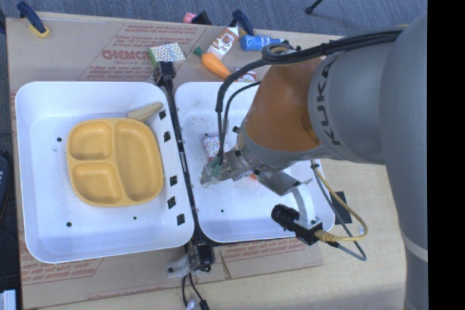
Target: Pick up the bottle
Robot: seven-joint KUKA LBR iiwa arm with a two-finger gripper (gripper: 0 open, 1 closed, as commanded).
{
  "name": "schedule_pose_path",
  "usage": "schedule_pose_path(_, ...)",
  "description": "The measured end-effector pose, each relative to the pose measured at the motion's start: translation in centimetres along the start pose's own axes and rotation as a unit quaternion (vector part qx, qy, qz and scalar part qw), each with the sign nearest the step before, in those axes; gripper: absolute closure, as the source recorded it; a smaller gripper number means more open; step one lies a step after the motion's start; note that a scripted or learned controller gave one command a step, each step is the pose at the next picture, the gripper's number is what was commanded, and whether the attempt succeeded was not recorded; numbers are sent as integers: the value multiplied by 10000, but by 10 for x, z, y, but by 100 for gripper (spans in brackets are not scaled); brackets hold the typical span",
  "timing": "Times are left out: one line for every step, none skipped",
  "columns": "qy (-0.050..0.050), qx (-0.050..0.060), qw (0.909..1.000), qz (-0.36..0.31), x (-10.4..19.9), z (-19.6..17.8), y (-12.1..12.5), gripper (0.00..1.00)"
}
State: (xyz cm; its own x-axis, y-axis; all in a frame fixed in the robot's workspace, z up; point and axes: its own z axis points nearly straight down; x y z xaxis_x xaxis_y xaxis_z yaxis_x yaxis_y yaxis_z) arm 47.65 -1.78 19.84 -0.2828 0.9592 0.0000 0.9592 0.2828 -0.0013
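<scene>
**Arm low over the right bin, bottle not clearly made out**

Here we see the grey arm [349, 105], with its orange band, reaching in from the right and bending down over the right bin [240, 225]. Its end effector [218, 169] sits low near the left part of that bin, close to the divider between the two bins. We cannot tell how the end effector stands, since the wrist and cables cover most of it, and nothing is plainly visible in its grasp.

Just above the end effector we make out a small packet [211, 146] with red and white print lying on the bin floor. We cannot say for sure where the bottle is: the nearest candidate is a small white container with an orange label [222, 43] lying on the cardboard beyond the bins, well apart from the end effector. Beside it lie a blue object [254, 43] and an orange carrot-shaped toy [214, 65].

In the left bin [43, 229] we see a yellow divided plate [115, 160] with three compartments, and a tan piece [145, 112] resting at its upper edge. A small patterned block [166, 53] sits on the cardboard above the divider.
</scene>
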Motion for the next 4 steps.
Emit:
schedule_pose_path(1, -1, 9953, -972, 34, -59, 10, 100)
schedule_pose_path(7, 19, 9969, -792, 73, -5, 21, 100)
schedule_pose_path(3, 5, 9953, 972, 80, -103, 23, 100)
schedule_pose_path(4, 26, 9813, 1926, 88, -37, 25, 100)
